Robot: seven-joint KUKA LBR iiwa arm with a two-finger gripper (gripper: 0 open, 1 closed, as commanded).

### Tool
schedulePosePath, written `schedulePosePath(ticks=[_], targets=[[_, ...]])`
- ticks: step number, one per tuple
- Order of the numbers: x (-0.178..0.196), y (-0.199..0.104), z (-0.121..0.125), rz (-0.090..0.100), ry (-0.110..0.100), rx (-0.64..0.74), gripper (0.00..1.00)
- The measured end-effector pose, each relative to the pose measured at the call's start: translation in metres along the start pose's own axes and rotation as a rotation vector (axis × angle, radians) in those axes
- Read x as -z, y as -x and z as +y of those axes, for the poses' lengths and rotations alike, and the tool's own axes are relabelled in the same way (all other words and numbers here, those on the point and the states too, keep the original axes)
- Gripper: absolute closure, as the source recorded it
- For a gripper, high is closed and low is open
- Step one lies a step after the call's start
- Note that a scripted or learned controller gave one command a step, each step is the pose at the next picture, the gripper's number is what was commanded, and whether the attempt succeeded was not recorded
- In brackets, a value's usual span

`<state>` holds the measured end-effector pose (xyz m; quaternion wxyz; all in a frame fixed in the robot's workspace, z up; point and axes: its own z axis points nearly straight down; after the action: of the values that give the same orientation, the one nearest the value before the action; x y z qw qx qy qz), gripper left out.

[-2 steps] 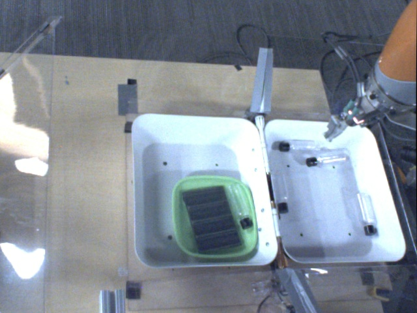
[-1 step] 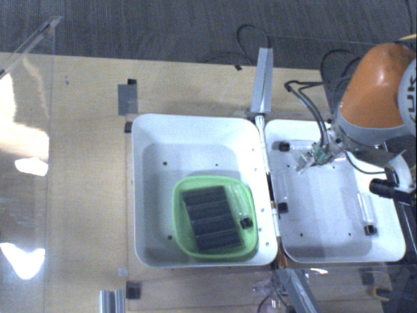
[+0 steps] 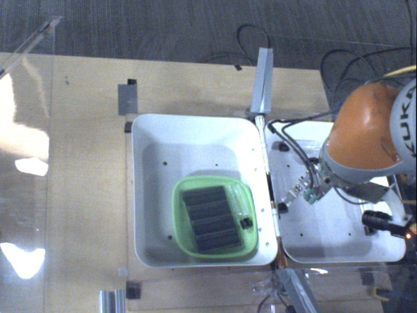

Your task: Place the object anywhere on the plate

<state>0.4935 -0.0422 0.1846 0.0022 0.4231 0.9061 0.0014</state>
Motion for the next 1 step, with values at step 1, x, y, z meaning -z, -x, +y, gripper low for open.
schedulePosePath(ticks=[1], targets=[[0.0344,-0.0659,0.0502,-0.002,0.004,0.106,1.00]])
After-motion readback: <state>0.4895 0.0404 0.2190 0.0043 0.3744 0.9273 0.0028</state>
